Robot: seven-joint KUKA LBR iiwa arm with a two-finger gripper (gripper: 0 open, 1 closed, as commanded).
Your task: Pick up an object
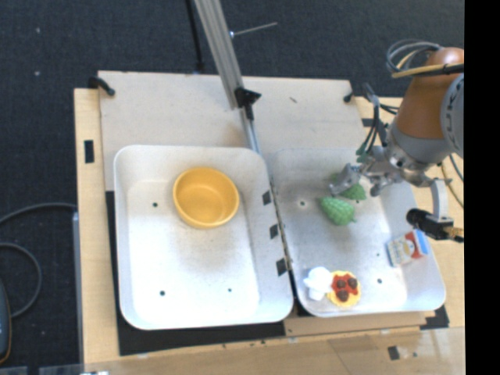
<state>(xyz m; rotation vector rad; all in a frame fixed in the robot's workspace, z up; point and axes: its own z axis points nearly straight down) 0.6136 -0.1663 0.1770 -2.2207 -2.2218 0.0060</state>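
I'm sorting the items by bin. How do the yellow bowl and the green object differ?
The yellow bowl sits in the left bin; the green object lies in the right bin. The bowl is round, open and larger; the green object is smaller and lumpy. The gripper is beside the green object, far from the bowl.

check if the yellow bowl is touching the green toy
Apart. The camera view shows the yellow bowl in the left bin and the green toy in the right bin.

Even, diffuse overhead light brightens both white bins almost to washout, shadows stay faint and short, the surrounding dark floor reads grainy, and detail is soft throughout.
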